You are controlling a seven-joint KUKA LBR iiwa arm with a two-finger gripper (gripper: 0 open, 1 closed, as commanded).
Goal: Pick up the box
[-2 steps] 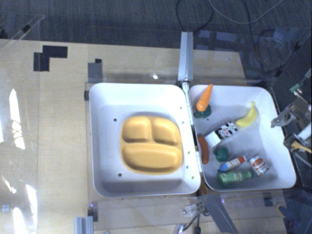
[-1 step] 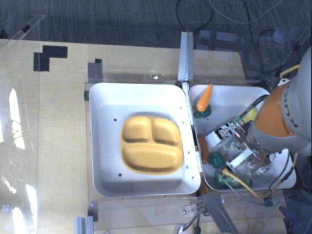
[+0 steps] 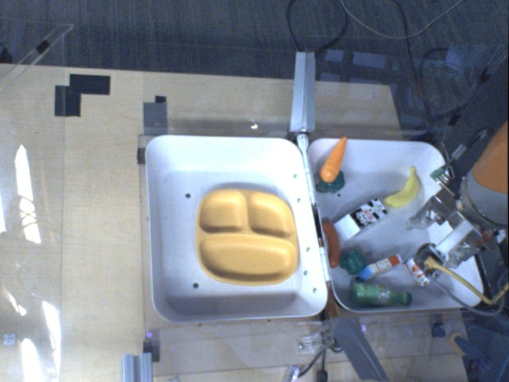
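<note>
Pale wooden worktop, two white bins. Box [image 3: 362,216] lies mid right bin [image 3: 382,161], with banana [image 3: 404,189] at its 2 o'clock. Gripper [image 3: 441,228] sits at bin's 3 o'clock rim – opening cannot tell. Best move: travel toward 9 o'clock, centre over box, straddle narrow sides – clear of banana.

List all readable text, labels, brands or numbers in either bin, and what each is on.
No text can be read in this view.
Print on the box in the right bin: black-and-white pattern, too blurred to read.
Label on the small bottle: red-orange band, too small to read.
Label on the green bottle: nothing legible.
On the yellow divided tray, carrot and banana: no marks visible.
</note>
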